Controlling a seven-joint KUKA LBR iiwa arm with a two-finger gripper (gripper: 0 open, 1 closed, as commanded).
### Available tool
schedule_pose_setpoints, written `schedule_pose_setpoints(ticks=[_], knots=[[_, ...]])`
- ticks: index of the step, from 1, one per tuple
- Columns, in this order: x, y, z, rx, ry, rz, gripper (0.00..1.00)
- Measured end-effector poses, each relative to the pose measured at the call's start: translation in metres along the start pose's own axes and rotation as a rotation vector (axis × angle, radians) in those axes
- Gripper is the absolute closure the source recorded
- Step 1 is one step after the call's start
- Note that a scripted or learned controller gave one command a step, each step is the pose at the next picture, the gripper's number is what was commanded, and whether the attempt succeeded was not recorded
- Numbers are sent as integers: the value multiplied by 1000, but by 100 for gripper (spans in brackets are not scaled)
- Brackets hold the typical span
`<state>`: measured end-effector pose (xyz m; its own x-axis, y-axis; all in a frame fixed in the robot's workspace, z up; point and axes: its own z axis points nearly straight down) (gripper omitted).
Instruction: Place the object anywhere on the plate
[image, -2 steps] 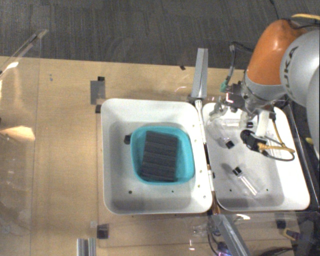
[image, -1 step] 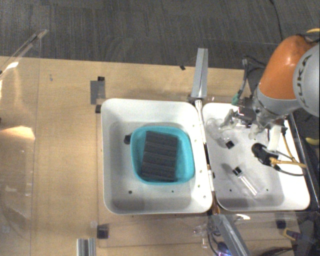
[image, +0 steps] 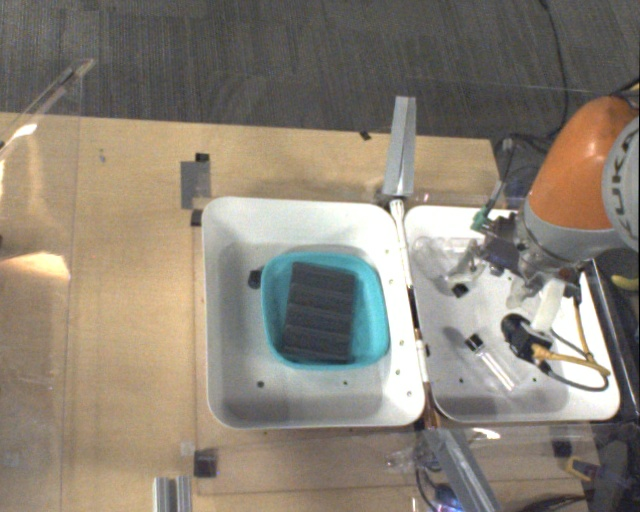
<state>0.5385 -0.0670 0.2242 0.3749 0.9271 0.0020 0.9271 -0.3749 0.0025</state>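
A wooden worktop (image: 110, 300) carries two white bins. The left bin (image: 225, 390) holds a teal plate (image: 372, 310) bearing a dark ribbed block (image: 318, 312). The end effector (image: 520, 262) hovers over the right bin (image: 585, 405) at 3 o'clock; its opening cannot be determined. Placement appears complete; next, clear the arm.

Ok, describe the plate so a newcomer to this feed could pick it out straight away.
Start from the two white bins side by side and take the left bin, the one away from the arm. The plate sits near its middle: a turquoise, rounded-square dish. It is the one brightly coloured thing in either bin, and a dark grey ribbed block lies on it.
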Motion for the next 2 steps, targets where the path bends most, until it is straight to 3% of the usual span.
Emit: schedule_pose_setpoints(ticks=[1, 2], knots=[[-29, -16, -200, -12, 0, -72, 0], [-83, -19, -213, -13, -2, 34, 0]])
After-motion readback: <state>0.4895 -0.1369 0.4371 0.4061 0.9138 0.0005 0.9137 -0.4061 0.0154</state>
